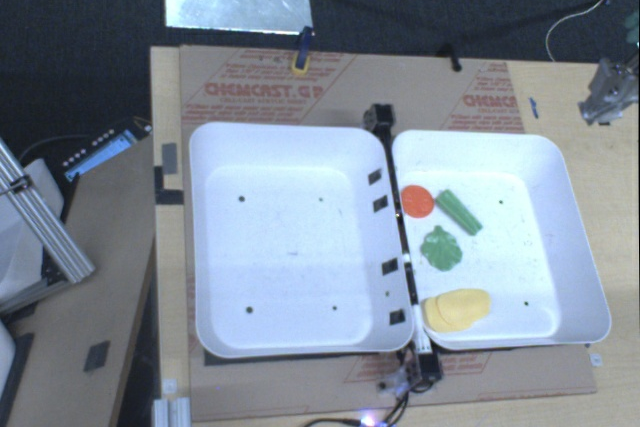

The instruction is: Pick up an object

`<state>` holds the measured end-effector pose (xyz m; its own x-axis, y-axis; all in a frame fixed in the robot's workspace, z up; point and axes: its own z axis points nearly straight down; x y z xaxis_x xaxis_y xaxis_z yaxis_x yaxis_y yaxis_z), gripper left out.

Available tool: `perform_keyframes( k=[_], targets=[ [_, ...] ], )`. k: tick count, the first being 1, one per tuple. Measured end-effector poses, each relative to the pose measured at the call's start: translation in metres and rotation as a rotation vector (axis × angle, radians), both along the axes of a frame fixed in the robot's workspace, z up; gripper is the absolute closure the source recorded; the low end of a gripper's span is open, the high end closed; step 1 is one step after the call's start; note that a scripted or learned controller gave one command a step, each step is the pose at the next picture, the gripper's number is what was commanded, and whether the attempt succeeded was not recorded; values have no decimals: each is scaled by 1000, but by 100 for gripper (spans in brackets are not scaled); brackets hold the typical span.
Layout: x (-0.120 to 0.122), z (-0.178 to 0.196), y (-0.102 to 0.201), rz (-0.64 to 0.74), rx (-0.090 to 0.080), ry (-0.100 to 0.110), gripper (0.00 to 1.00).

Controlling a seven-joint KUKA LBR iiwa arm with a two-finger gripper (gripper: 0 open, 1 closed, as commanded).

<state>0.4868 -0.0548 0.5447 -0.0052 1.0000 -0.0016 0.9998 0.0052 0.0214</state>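
White bins are sitting side by side on a cardboard sheet (262,87). Right bin (560,215) is holding four items near its left wall: red disc (417,202), green stick (459,211) touching or just beside it, leafy green piece (441,248) below, yellow lump (458,309) near the front. Left bin (290,155) is sitting beside it. Gripper (606,95) is hanging at the far right edge, well apart from the items & outside the bin; can't tell whether it's released or clenched.
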Motion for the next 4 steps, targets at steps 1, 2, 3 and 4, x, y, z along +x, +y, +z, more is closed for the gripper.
perform_keyframes(
  k=[1, 2, 3, 4],
  targets=[
    [4, -9, -47, -7, 0, 17, 100],
    [-1, -9, -91, -8, -1, 18, 100],
    [-1, -9, -142, -8, -2, 18, 100],
    [0, -9, -150, -4, -1, 17, 100]
  ],
)
